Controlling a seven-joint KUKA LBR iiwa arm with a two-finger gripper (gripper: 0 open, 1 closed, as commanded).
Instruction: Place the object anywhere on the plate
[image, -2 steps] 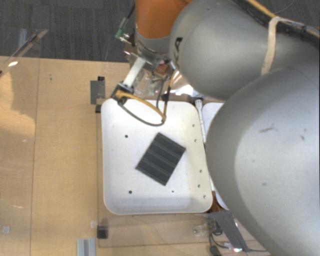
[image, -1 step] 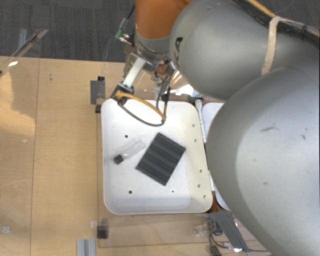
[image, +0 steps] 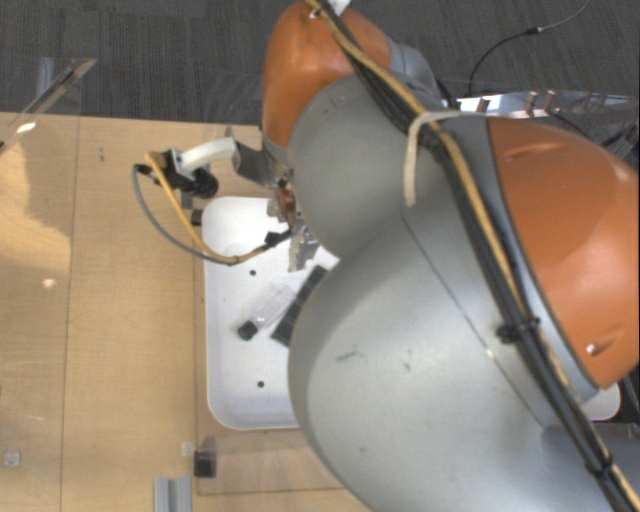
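Note:
The grey and orange arm (image: 430, 300) covers most of the camera view and hides the right side of the bench. My gripper (image: 297, 243) hangs over the back part of the left white bin (image: 225, 395), partly tucked under the wrist. On the bin floor just below it lies a slim object with a black cap and a clear body (image: 262, 317). A dark flat bar (image: 298, 303) lies beside it, partly under the arm. Nothing shows held in the gripper.
A looped yellow and grey cable (image: 170, 220) with a white fitting (image: 205, 155) sticks out left of the wrist over the bin's back corner. A small black block (image: 204, 463) and a grey bracket (image: 172, 492) sit on the wooden bench in front of the bin.

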